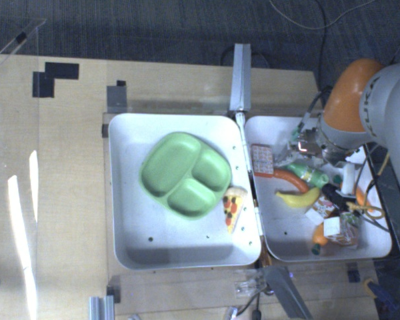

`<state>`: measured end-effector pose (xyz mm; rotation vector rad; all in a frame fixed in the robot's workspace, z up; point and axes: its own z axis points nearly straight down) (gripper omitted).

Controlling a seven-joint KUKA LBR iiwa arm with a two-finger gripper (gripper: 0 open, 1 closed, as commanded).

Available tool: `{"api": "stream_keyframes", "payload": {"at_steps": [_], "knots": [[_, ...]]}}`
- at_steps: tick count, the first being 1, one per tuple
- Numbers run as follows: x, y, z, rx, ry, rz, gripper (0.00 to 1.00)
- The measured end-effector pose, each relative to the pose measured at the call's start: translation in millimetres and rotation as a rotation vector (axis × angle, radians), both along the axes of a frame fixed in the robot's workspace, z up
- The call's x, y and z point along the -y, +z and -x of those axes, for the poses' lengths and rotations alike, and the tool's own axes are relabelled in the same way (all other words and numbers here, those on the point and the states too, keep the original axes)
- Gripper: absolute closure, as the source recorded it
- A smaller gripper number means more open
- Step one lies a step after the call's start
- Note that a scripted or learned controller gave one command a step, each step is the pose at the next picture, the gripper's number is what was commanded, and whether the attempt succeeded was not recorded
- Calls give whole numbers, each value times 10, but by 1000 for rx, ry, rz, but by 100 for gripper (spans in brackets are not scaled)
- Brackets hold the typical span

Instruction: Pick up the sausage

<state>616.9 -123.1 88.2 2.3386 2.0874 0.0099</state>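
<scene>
On the bench (60,199), the left bin (130,245) holds a green divided plate (185,173) with a pizza slice (233,207) at its 4 o'clock. In the right bin (287,242), the sausage (290,177), reddish-orange, lies just above the banana (298,198), at about 9 o'clock from the claw (307,145). The claw hangs near it, at the bin's 12 o'clock side, but I cannot tell how its grip stands. The sausage rests in the bin, so the pickup is judged not yet done; grasp and lift remain.
</scene>
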Motion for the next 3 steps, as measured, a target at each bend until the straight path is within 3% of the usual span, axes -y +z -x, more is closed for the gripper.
{"api": "stream_keyframes", "payload": {"at_steps": [1, 2, 3], "knots": [[-121, 11, 319, 3, 13, 1, 0], [-144, 84, -455, -1, 44, 0, 0], [-65, 9, 268, 1, 206, 2, 0]]}}
